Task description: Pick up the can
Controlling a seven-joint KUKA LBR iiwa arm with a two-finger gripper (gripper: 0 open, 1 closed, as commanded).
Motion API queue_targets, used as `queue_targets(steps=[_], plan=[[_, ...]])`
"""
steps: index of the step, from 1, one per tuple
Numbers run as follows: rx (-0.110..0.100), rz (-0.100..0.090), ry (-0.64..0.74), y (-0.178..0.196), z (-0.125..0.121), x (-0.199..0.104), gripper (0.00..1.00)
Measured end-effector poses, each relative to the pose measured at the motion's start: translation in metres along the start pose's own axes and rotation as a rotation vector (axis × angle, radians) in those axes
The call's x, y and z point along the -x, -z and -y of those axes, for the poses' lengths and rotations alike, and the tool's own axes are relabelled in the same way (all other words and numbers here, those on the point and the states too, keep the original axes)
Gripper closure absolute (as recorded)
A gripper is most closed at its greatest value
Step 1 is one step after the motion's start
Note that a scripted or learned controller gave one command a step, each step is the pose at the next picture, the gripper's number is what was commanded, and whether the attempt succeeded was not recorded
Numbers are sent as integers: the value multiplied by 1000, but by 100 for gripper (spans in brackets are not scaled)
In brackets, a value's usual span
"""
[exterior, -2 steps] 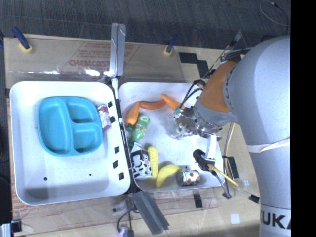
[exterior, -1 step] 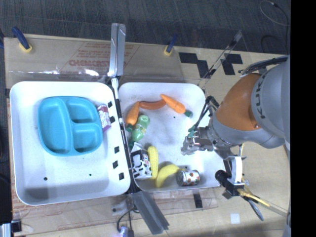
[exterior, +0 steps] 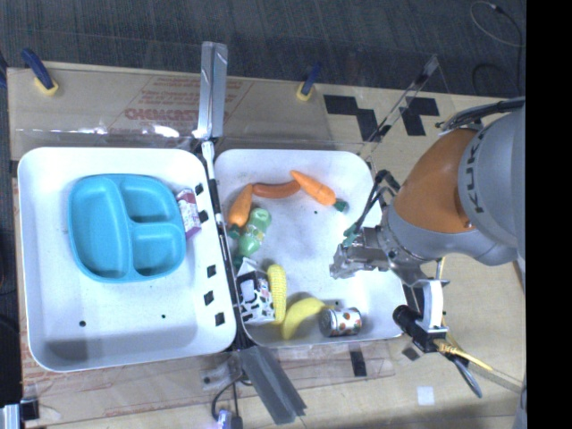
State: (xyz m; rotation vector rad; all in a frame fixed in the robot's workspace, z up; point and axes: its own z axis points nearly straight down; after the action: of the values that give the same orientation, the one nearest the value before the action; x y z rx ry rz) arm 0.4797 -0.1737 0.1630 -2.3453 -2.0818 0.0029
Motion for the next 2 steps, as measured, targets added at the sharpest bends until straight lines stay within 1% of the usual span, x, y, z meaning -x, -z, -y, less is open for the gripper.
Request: queue_targets(steps=[1,2], plan=[[0,0,0,0,0,0,0],[3,1,-64,-72,0,26,0]])
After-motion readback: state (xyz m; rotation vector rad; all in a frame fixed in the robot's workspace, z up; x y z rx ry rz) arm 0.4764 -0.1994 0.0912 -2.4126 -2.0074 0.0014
